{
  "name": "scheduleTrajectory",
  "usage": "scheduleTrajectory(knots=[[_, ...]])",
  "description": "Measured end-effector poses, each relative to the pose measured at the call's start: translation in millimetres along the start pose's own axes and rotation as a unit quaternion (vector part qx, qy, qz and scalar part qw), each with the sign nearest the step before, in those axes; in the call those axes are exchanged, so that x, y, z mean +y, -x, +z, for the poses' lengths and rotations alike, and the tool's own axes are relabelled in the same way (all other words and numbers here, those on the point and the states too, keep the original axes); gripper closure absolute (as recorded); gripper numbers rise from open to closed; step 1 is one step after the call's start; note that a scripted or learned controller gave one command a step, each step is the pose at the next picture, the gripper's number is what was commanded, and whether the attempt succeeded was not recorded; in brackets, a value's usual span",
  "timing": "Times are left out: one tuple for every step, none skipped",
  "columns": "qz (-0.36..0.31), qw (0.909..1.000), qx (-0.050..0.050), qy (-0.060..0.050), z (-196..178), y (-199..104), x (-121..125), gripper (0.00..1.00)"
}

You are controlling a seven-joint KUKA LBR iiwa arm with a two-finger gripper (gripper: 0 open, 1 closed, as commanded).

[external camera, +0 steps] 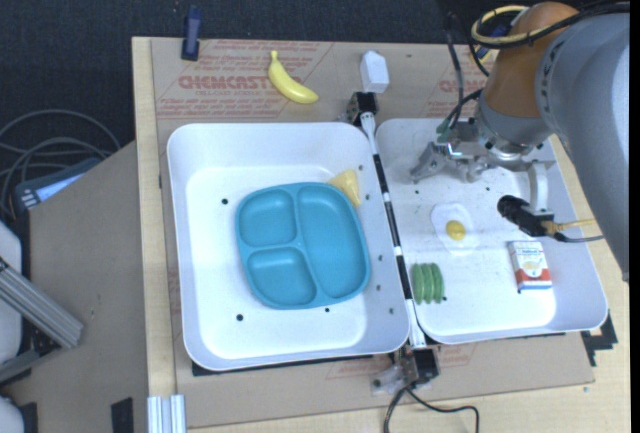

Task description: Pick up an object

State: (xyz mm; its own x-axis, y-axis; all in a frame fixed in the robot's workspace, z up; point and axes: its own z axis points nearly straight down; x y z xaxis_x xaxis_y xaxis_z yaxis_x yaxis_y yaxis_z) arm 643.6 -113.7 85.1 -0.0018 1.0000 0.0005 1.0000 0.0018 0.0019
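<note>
- Camera view is showing a small blue item (191, 31) and a banana (290, 81) lying on the worktop (148, 221) behind the bins. Both are sitting outside the bins, so I judge they are not the likely targets.
- The left bin (200, 321) is holding a blue plate (300, 246), with a yellow wedge (347, 184) sitting at its far right corner, touching or nearly so. The plate is looking too wide and flat for a pinch.
- A green pod (428, 283) is lying in the right bin (480, 313), close to the dividing wall. A descent there is risking a knock against that wall.
- The pincer (448, 169) is hanging open over the far part of the right bin, gripping nothing. A fried egg (453, 224) is lying just in front of it and is the nearest candidate. Being flat, it is likely to slip as the pincer closes, leaving it empty.
- A small carton (529, 266) is lying near the right wall, apart from the egg. Nothing is blocking either one.
</note>
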Motion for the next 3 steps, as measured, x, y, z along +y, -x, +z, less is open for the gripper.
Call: scheduleTrajectory(knots=[[0.001, 1.0, 0.0, -0.002, 1, -13, -28, 0.0], [0.001, 1.0, -0.001, 0.0, 0, 24, 19, 0.0], [0.001, 1.0, 0.0, -0.002, 1, 0, -40, 0.0]])
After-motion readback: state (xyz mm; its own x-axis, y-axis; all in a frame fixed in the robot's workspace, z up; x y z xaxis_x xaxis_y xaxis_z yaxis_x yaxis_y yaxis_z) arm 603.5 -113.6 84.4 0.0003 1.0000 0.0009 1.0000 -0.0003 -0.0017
